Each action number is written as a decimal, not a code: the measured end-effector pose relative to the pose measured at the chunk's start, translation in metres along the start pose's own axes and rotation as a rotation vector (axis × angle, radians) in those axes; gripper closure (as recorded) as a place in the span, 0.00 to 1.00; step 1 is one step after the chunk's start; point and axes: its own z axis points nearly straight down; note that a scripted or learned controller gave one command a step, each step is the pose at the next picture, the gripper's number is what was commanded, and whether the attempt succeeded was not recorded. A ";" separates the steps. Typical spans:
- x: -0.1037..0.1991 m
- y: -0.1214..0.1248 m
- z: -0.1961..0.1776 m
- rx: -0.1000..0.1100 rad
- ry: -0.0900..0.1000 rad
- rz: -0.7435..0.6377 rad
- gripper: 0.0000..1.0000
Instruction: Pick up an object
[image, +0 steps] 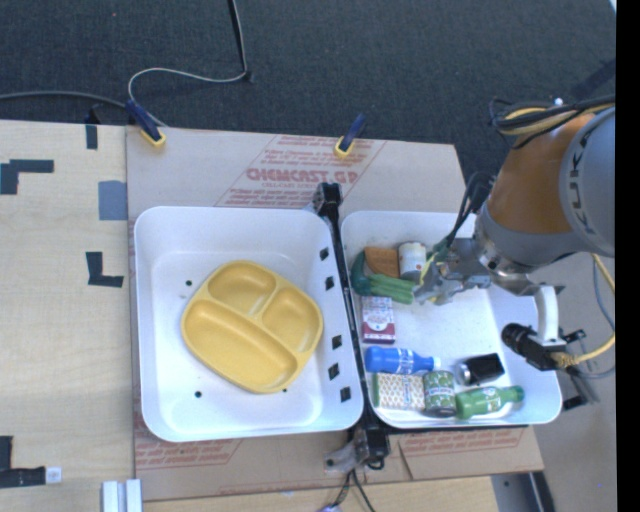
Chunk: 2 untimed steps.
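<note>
Along the right bin's (545, 405) near edge lie a green bottle (487, 401), a can (438, 391) and a blue bottle (398, 360). Farther back, the end effector (432, 285) hangs low beside a green object (385, 288) — grip state hidden. Left bin (160, 330) — a yellow divided plate (252, 325).

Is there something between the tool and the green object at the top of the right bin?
Nothing visible stands between them: the tool sits right at the green object's right end, inside the right bin.

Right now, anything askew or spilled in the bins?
Nothing spilled or broken. The yellow divided plate sits skewed in the left bin; the blue bottle and green bottle lie on their sides in the right bin.
</note>
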 end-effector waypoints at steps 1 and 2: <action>0.056 0.027 -0.039 0.002 0.002 -0.001 1.00; 0.056 0.026 -0.038 0.002 0.000 0.000 0.00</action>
